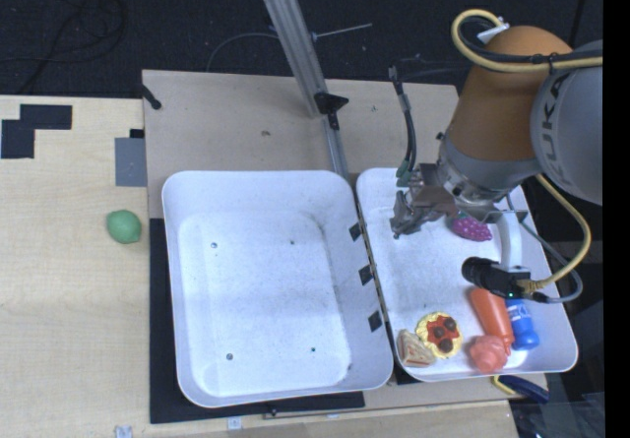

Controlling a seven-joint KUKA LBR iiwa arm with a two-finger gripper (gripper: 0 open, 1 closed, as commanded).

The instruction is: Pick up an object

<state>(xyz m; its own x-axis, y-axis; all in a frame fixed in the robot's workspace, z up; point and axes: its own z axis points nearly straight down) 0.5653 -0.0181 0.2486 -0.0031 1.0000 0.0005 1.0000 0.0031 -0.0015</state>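
Reaching into the right bin (431, 277), the tool (407, 217) is hanging beside a purple toy (471, 227); whether it is open, I cannot tell.

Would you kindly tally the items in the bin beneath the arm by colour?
Purple: 1, the cluster
Red or orange: 2, the cylinder and the lump
Blue: 1, the piece
Yellow: 1, the disc
Tan: 1, the wedge
Total: 6
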